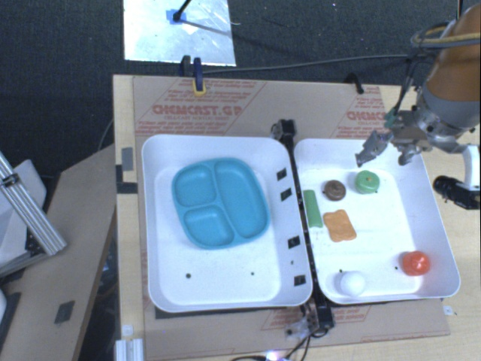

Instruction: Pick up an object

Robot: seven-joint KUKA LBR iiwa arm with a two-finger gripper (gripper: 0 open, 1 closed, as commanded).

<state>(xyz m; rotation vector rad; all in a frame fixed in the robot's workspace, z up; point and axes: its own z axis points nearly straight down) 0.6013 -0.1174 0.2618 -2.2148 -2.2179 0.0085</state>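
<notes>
hand (389,150) spread and holding nothing, hovering above the right bin (432,224), near the green object (367,181)

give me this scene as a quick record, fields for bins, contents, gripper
left bin: holds a blue divided tray
right bin: holds six small items
items in right bin: green round piece, brown round piece, green bar, orange flat piece, red ball, white ball
gripper: open, above the right bin's far edge, holding nothing
nearest item to gripper: green round piece
</notes>
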